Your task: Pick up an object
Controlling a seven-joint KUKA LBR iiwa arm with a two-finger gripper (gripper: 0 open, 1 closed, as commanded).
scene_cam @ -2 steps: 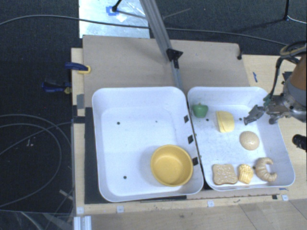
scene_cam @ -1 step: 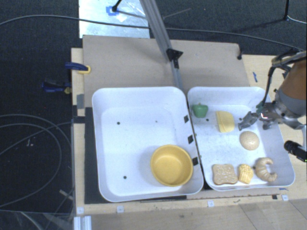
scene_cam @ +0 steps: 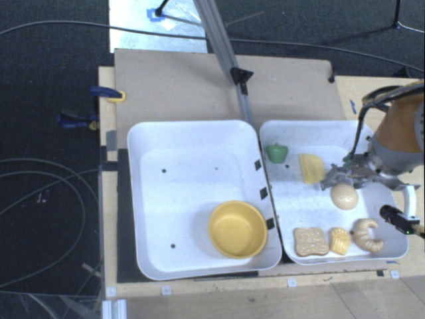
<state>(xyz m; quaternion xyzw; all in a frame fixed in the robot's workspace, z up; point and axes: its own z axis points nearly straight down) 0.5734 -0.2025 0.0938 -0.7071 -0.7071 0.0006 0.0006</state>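
Bare floor (scene_cam: 192, 178) beside yellow bowl (scene_cam: 238, 228)

Yellow bowl (scene_cam: 238, 228) in left bin (scene_cam: 149, 178); gripper (scene_cam: 337, 177) above round bun (scene_cam: 344, 196), right bin (scene_cam: 289, 241).

Arm (scene_cam: 398, 135) reaches in from right, gripper (scene_cam: 335, 177) low, wrist bent leftward.

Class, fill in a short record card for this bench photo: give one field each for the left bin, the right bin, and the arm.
left bin: holds a yellow bowl near its front right corner
right bin: holds a green pepper, yellow wedge, round bun, toast slice, small yellow piece, croissant
arm: gripper low over the right bin, beside the bun and wedge
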